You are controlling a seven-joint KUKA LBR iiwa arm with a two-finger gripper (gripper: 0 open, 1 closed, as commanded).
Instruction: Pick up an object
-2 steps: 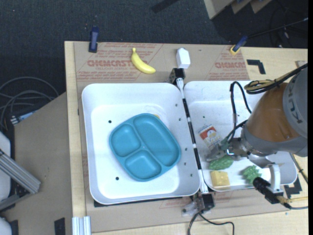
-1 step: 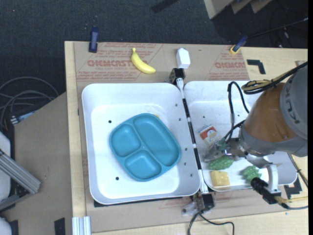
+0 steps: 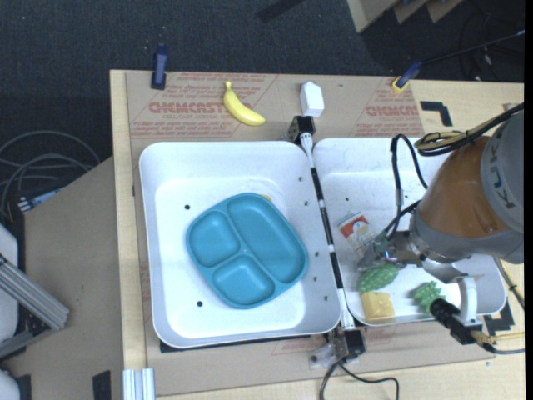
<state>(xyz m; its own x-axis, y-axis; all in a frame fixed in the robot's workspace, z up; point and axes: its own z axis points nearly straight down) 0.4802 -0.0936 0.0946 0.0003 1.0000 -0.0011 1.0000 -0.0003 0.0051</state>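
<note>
Here my tool [image 3: 385, 252] hangs low in the right bin; its state I cannot tell. Just beneath lies the bumpy green soft toy [image 3: 381, 277], probably light and squashy: pinch across its middle.

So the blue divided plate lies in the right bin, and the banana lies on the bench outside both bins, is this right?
Not quite. The camera view shows the blue divided plate in the left bin, not the right one. The rest holds: the banana lies on the bench, outside both bins.
</note>
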